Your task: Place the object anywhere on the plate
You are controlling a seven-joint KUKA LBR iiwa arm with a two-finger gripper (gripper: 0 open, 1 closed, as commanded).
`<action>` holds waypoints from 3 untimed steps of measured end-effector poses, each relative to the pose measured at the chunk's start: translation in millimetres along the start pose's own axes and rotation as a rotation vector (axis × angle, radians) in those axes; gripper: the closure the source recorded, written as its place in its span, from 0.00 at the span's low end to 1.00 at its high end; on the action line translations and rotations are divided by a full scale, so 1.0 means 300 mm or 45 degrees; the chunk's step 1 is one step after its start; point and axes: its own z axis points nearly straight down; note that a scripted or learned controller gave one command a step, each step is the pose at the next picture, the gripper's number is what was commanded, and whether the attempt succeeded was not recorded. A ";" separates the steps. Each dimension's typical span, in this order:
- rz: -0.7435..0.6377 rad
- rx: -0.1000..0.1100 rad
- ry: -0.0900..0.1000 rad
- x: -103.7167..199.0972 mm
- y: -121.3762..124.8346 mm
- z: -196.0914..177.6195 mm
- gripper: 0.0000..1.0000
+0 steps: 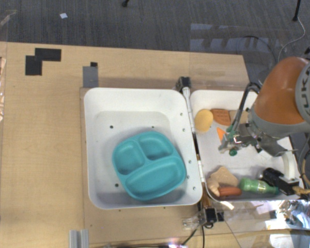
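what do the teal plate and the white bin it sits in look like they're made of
The teal plate looks like moulded plastic: one even colour, rounded dividers, a soft sheen. The left bin also looks like plastic, smooth matte white with rounded corners and a rolled rim, though painted metal can't be ruled out from this view.

Teal divided plate (149,165) in left bin (93,138)

We see a teal plate (149,164) in the left bin (95,138). In the right bin (212,98) our gripper (231,148) hangs beside a carrot piece (220,134), near a yellow ball (203,119); a green bottle (257,185) lies along the front edge.
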 end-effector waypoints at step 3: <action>-0.024 0.003 0.001 0.439 0.123 0.021 0.00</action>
